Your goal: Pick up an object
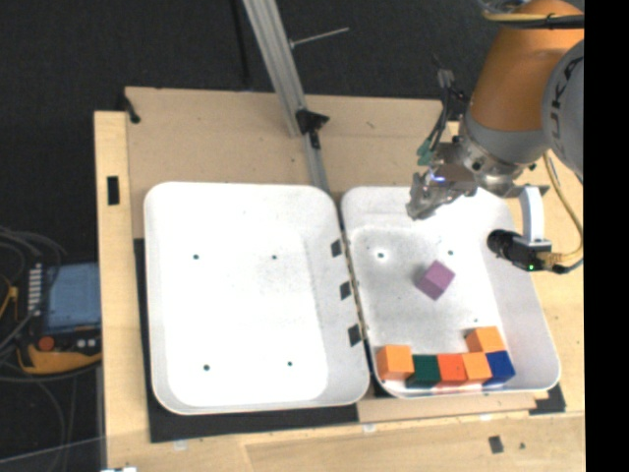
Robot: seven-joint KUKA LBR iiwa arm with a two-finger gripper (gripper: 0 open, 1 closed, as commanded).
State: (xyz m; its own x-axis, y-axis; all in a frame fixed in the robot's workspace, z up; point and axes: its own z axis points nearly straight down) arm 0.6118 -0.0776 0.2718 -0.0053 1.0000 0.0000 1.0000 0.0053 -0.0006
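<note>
Purple cube (pixel 434 279) lies loose mid right bin (pixel 511 308); claw (pixel 429 202) hangs at its far edge, grip unclear.

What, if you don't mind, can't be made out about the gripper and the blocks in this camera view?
- Gripper: too small and blurred to read its finger state.
- Block row along the right bin's near wall: blocks are packed together, so their count and hidden faces are unclear.
- Arm: cut off by the view's right side.
- Purple block: its underside is hidden.

Cut off by the top and right edges: arm (pixel 526 67). Too small and blurred to read: gripper (pixel 428 203) finger spacing. Partly hidden behind neighbours: green block (pixel 425 369).
</note>
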